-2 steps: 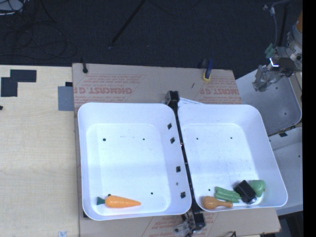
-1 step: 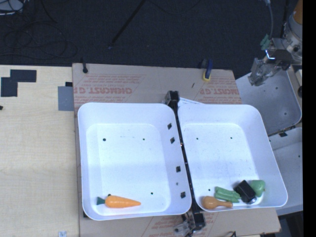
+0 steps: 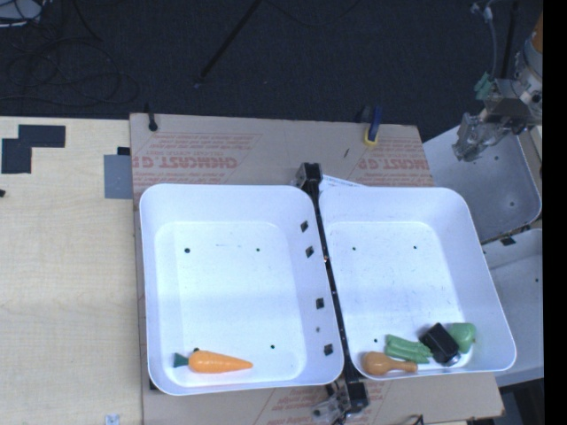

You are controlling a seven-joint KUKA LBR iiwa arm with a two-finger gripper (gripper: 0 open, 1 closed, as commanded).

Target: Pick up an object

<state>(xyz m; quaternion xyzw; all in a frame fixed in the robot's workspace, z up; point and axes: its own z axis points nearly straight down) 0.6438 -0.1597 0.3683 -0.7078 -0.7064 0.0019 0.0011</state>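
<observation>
Nearest the lens, along the front walls of the bins, the objects are lying in a row. From left: a carrot (image 3: 220, 362) is resting alone in the front corner of the left bin (image 3: 164, 211), pointing right, with bare floor all round it. Across the divider, in the front of the right bin (image 3: 461, 206), a tan pear-shaped piece (image 3: 386, 364), a green pod (image 3: 407, 350), a black block (image 3: 440, 343) and a green lump (image 3: 462, 334) are crowding together, touching or overlapping, close against the wall.

At far right, above and beyond the right bin, the gripper (image 3: 483, 131) is hanging well apart from every object; whether it is open or closed cannot be told from here, and nothing is showing in its grasp.

Judged as a step, the approach is not yet begun. A clean pick is probably favouring the carrot: it is standing free, and closing across its narrow width, near the thick end, should be giving the surest hold. The right-hand cluster is inviting collisions with neighbours and the wall.
</observation>
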